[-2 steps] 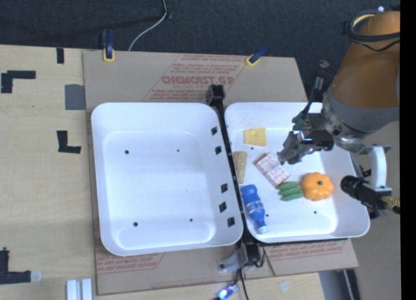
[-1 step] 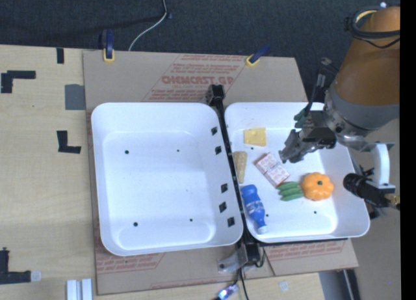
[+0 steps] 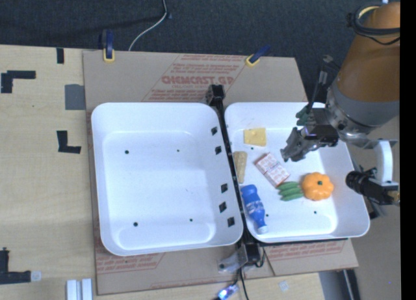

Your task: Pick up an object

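Camera view from above puts the gripper (image 3: pixel 294 149) in the right half of the frame, low over the right bin (image 3: pixel 354 224), its dark fingers pointing down and to the left; whether they stand wide or narrow cannot be told from this angle, and nothing shows between them. Just below and left of the tips lies a small flat packet (image 3: pixel 272 169), pink and white with printed marks, tilted on the bin floor. Above and left of it sits a pale yellow square block (image 3: pixel 255 136), matte like sponge or cheese. A tan wedge-shaped piece (image 3: pixel 240 165) rests against the bin's left wall. Lower down along that wall lies a blue bottle (image 3: pixel 253 207) with a white label, on its side. To the right of the packet, a green pod-like piece (image 3: pixel 290 190) touches a round, ribbed orange pumpkin (image 3: pixel 317 186), glossy as plastic. The left bin (image 3: pixel 104 162) is smooth white with rounded corners, and both bins rest on a brown cardboard sheet (image 3: pixel 188 77) with red print. The arm (image 3: pixel 370 64) rises at the frame's right, orange above grey.
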Available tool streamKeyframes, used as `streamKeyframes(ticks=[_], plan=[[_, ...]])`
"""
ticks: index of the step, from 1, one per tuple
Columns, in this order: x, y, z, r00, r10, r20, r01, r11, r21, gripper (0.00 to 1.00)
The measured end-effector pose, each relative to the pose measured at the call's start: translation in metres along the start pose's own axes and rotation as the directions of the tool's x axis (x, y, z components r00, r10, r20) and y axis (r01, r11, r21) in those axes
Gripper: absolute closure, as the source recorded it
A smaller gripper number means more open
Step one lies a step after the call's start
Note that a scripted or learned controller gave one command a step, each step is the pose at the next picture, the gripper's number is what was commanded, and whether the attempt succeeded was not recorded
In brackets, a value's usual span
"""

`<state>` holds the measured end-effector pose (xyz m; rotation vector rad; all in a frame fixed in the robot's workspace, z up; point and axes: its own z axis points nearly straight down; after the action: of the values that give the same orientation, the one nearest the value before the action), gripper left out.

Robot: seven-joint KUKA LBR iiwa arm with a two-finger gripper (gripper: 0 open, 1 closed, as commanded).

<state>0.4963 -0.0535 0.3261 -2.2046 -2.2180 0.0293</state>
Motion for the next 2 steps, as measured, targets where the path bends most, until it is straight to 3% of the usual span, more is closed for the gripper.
streamKeyframes(ticks=[2], plan=[[-0.0002, 0.0007, -0.0156, 1.000, -0.001, 0.002, 0.001, 1.000, 0.010, 1.00]])
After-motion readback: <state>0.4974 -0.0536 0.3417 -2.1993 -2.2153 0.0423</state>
